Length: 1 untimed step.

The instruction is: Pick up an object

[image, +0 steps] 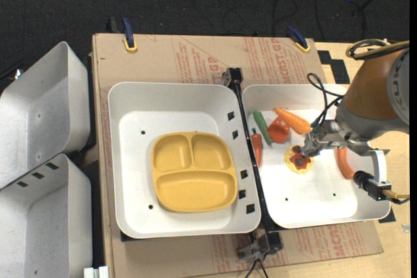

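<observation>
- I find the arm (374, 91) reaching in across the right bin (326, 208), with the gripper (305, 154) low over the middle of that bin's floor.
- The gripper sits directly above a small yellow-and-red toy piece (300, 164), flat on the floor near the bin's centre. Whether it touches the piece I cannot tell.
- State of the tool: cannot tell. The wrist body and cabling mask the tip, so I do not record it as apart, together, or clamped on anything.
- I see nothing lifted clear of the bin floor; in my judgement the pick is not yet made.
- Other contents of the right bin: an orange carrot (292, 119) toward the far edge, a red pepper piece (278, 132) beside it, a green stick (261, 122) and a red strip (257, 148) along the left wall, and an orange piece (345, 163) near the right wall.
- The left bin (130, 205) carries a yellow divided plate (194, 171) at its centre.
- Handling judgement: the yellow-and-red piece looks like light, rigid moulded plastic, smooth and probably slippery. It lies low and flat, offering little height to pinch.
- Recommended hold: across its narrower width, tips pressed close to the floor. Risk: it skids aside or squirts out on closing.
</observation>
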Motion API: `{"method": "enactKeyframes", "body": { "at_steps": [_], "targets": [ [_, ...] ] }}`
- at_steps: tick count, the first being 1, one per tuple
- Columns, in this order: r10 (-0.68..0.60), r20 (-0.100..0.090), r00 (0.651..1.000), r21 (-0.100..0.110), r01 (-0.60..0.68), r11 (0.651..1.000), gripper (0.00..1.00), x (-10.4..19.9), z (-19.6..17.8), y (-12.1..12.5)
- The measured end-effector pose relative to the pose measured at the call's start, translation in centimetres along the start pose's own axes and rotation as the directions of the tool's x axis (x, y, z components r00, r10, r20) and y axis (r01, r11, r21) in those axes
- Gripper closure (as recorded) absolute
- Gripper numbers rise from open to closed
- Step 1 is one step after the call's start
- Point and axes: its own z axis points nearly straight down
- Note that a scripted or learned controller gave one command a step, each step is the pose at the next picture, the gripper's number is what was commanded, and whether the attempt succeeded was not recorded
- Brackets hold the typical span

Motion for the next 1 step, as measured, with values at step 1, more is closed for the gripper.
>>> {"method": "enactKeyframes", "body": {
  "at_steps": [1],
  "targets": [
    [-0.004, 0.003, 1.000, 0.004, 0.004, 1.000, 1.00, 0.71, -5.85, -0.34]
  ]
}}
